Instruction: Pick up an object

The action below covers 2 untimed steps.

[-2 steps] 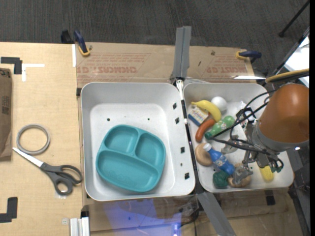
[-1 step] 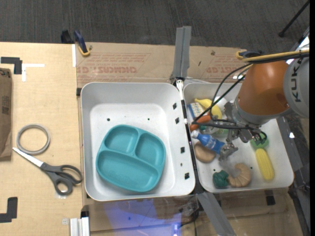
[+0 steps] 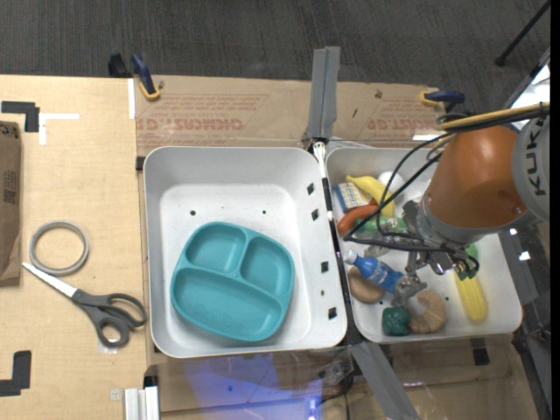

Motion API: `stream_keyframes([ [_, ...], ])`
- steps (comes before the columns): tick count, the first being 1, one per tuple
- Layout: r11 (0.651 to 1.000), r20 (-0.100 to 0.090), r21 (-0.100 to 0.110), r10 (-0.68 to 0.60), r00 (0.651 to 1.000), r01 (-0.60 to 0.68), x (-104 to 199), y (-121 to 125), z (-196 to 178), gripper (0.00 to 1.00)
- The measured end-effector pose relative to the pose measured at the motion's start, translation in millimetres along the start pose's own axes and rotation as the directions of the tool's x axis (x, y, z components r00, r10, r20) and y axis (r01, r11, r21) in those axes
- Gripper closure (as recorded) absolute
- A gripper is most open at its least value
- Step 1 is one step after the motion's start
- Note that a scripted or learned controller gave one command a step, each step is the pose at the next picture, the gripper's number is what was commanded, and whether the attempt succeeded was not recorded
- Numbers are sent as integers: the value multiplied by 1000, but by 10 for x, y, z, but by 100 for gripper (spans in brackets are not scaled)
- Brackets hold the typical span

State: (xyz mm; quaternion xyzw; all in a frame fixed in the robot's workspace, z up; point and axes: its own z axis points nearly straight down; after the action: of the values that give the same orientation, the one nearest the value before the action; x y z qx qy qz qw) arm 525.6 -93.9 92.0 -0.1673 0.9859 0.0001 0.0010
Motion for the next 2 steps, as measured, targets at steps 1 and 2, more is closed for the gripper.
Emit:
stream_keyframes([
  [1,994,2,0,111,994,-111,-652,-282,-3,0],
  [2,999,4,2,48,999,-48,-697,-281,-12,0],
])
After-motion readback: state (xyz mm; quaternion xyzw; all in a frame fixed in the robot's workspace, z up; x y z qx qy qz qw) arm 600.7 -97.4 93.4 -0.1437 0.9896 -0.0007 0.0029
